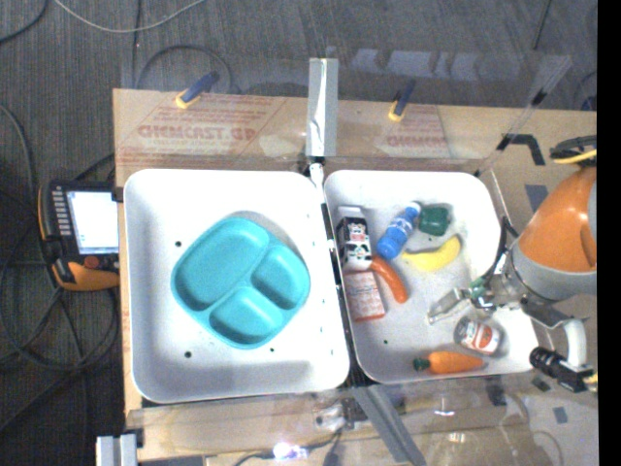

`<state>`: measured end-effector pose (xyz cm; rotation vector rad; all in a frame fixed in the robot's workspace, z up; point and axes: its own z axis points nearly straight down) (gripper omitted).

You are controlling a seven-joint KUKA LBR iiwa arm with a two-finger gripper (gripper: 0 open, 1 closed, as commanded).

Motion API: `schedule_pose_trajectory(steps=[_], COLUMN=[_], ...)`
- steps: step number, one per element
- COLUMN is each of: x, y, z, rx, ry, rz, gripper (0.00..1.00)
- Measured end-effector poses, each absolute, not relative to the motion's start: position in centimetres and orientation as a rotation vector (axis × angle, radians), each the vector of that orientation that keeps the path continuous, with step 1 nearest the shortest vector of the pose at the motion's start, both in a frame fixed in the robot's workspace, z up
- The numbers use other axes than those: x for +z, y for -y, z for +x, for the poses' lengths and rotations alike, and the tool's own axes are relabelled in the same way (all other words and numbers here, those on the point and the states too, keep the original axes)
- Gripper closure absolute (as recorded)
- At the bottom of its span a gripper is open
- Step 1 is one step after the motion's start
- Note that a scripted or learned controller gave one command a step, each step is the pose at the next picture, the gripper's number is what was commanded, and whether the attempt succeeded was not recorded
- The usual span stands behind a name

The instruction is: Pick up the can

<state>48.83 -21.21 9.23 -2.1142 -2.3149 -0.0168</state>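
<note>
A: The two bins [136, 260] look like smooth white plastic with a slight sheen. The teal tray [243, 280] in the left one is matt plastic.

B: And the can [479, 336], near the right bin's front edge?

A: Shiny metal, with a glossy red and white label. The carrot [448, 362] beside it looks like smooth plastic. The bench [223, 129] is raw brown cardboard, printed and dull.

Cut off at the frame's right edge: the arm [568, 231] past its orange band; too small to read: print on the can [479, 337] at lower right, labels on the box [361, 268] and blue bottle [398, 232], and the screen [93, 220] at far left.
</note>
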Motion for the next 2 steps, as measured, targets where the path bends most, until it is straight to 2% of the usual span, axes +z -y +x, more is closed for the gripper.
schedule_pose_trajectory(steps=[1,2], x=[9.1,13.5], y=[20.9,21.5], z=[55.3,48.3], rx=[-0.025,0.005], ry=[2.189,2.272], rz=[-2.245,-2.167], gripper=[0.0,0.0])
